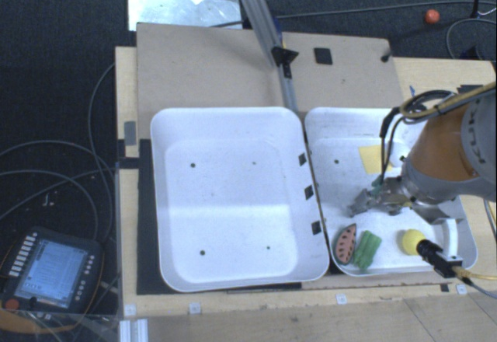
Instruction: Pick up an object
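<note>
The tabletop [210, 61] carries two white bins. The left bin [229, 193] occupies frame centre. The right bin [342, 154] contains, along its lower edge, a watermelon slice [345, 242], green object [366, 249] and yellow object [411, 241]. The pincer [365, 200] hovers above them; its opening cannot be determined.

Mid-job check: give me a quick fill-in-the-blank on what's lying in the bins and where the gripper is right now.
1. The gripper hovers over the ____ white bin.
2. The watermelon-slice toy lies directly beside a ____ block.
3. The flat square card near the bin's far side is ____.
4. The small ball by the near right corner is ____.

Missing words: right; green; yellow; yellow
</note>
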You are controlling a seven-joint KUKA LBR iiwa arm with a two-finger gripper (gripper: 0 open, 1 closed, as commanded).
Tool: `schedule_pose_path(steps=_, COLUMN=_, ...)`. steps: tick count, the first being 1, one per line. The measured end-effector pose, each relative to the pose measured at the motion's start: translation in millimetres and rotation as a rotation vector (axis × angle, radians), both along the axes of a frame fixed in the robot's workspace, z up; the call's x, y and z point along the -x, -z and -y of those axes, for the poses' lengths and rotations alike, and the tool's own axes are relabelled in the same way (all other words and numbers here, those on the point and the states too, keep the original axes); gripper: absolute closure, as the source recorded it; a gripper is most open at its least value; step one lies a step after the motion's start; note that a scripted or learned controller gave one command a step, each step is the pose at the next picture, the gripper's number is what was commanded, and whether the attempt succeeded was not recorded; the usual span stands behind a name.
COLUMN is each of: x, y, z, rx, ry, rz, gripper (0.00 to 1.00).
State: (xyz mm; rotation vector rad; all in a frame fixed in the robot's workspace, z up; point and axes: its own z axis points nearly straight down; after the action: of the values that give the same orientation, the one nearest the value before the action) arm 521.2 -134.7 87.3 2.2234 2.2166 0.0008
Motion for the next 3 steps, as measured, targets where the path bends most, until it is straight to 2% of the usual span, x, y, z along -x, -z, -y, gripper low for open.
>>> schedule_pose_path(steps=1, x=-47.5, y=0.3, z=-48.2, rx=-0.002, ry=-0.008, rz=0.001, gripper=0.0)
schedule_pose_path(steps=2, x=22.3, y=0.0, z=-45.0, rx=-0.001, ry=-0.002, rz=0.0, gripper=0.0)
schedule_pose_path(steps=3, x=20.7, y=-11.0, z=-45.5, rx=-0.001, ry=-0.004, rz=0.003, gripper=1.0)
